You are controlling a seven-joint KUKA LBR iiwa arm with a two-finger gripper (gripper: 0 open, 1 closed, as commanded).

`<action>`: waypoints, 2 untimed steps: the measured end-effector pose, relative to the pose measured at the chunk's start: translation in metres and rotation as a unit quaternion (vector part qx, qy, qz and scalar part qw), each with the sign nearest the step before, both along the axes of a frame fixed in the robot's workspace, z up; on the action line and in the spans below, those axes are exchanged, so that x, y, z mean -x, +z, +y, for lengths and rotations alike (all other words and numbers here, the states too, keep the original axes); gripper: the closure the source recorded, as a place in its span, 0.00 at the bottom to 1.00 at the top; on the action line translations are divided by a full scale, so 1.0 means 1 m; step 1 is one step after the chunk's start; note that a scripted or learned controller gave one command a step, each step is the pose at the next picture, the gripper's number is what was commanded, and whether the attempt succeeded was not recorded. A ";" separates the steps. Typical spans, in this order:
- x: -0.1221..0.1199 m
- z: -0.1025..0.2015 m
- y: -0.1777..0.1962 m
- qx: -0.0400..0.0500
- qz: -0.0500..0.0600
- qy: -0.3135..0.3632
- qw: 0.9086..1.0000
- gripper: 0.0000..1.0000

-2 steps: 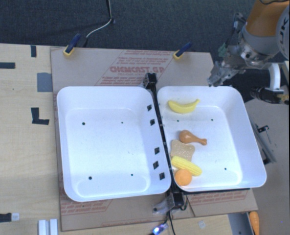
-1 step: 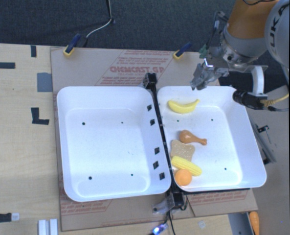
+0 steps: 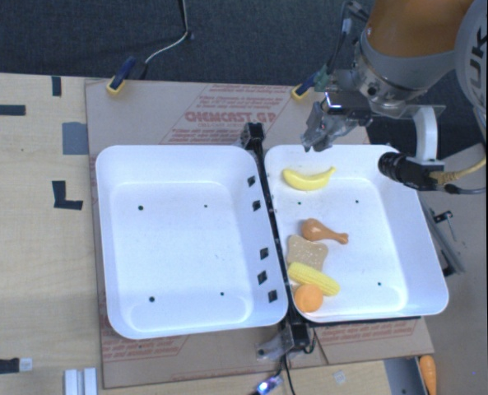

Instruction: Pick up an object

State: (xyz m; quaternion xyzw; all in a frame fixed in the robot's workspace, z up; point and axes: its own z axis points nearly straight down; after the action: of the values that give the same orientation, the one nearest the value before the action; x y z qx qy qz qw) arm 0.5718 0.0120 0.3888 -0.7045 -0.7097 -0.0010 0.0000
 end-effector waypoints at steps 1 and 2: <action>0.045 0.044 0.095 -0.001 -0.004 0.000 1.000 1.00; 0.036 0.113 0.149 0.000 -0.002 0.001 1.000 1.00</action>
State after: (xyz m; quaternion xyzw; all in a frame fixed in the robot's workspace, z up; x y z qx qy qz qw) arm 0.5361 0.1245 0.5380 -0.7041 -0.7101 -0.0029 -0.0012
